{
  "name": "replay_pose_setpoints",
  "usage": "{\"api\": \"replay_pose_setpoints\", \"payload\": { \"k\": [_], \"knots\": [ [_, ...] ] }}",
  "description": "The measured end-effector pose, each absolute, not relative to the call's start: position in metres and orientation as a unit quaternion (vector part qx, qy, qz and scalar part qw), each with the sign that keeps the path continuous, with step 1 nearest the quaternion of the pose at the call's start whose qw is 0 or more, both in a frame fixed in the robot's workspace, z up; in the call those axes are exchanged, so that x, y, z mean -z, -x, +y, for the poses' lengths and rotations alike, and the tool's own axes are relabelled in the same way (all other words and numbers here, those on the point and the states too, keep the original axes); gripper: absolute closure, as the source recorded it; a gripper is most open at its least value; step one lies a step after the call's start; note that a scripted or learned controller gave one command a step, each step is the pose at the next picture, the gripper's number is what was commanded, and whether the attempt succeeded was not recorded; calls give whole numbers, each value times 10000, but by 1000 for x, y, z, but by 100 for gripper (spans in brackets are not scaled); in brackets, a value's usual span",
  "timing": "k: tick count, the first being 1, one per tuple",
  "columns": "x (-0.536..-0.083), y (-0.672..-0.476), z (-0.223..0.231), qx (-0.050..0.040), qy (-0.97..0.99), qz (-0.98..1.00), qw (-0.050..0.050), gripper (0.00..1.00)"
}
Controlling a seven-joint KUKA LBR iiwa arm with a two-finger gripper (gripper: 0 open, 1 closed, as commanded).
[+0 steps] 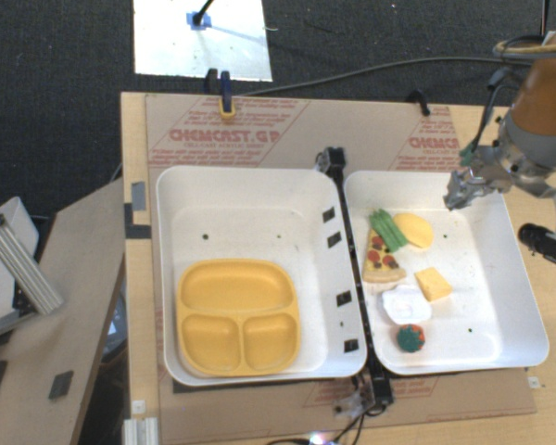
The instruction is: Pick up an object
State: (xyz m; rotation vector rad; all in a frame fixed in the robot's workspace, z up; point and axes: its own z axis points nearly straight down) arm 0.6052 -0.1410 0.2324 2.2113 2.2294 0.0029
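Whether the jaws are parted or closed cannot be told from this angle; the gripper (461,191) hangs over the far right part of the right bin, with nothing visibly between its tips.

Going from the left, a metal rail (14,260) lies slantwise on a side table beyond the bench edge. Next comes the left bin (250,193), shallow and white. It holds one thing, a yellow divided tray (238,316) with one long compartment on the far side and two smaller ones on the near side. The tray sits in the near left part of the bin, close to its front wall. A black divider strip (345,272) runs between the two bins.

The right bin (500,276) holds the loose objects, all gathered in its left half. Nearest the divider lies a pizza slice (383,260), touching a green ridged piece (387,227) that rests slantwise across its far end. Just beside the green piece, to the right, sits a yellow rounded piece (415,231). Nearer the front are a white lump (405,304) and, just to its right, a yellow block (433,284). A green and red ball (410,338) sits closest to the front wall, touching the white lump's near edge. The gripper is well apart from all of these, above bare bin floor near the back wall.
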Motion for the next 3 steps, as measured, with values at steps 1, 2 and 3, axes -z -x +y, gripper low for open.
{"api": "replay_pose_setpoints", "payload": {
  "k": [1, 2, 3],
  "knots": [
    [-237, -601, -78, -12, -7036, 7106, 2, 100],
    [-243, -603, -23, -10, -7042, 7100, 4, 100],
    [-245, -606, 32, -13, -7036, 7105, 2, 100]
  ]
}}
